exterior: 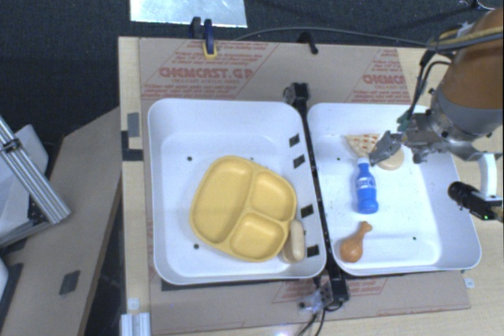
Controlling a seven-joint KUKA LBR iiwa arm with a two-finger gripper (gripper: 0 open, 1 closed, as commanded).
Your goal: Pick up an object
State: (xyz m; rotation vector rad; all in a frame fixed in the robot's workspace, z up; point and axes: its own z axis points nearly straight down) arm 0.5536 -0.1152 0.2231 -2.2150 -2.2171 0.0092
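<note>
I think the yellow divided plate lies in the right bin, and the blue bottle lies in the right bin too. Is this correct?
Not quite. The camera view shows the yellow divided plate in the left bin, not the right one. The blue bottle does lie in the right bin, as you said.

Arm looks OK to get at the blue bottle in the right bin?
Probably yes. The blue bottle lies apart from the other items on the right bin floor, nothing over it, and the gripper hovers just beside its cap end.
</note>
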